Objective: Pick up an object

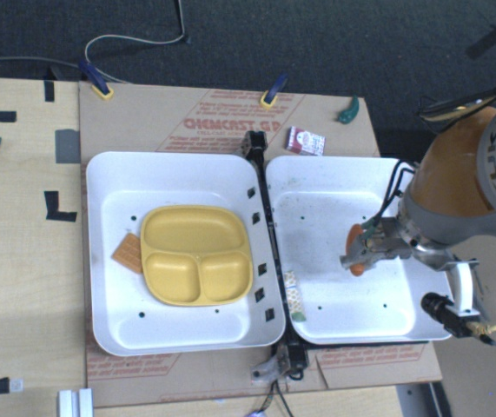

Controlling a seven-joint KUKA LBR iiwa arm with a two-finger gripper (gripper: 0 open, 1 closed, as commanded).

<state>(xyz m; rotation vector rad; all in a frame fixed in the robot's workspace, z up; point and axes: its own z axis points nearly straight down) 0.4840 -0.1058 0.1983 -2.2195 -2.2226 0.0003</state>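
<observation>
End effector (pixel 360 252): low in the right bin (pixel 317 320), at 3 o'clock; opening cannot be told.
Contact: touching a small orange object (pixel 358 268).
Orange object: mostly hidden, shape unclear.

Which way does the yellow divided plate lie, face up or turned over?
Face up. The yellow plate in the left bin shows its three hollow compartments to the camera.

Brown card (pixel 128 252) partly under yellow tray (pixel 197 254)
</observation>
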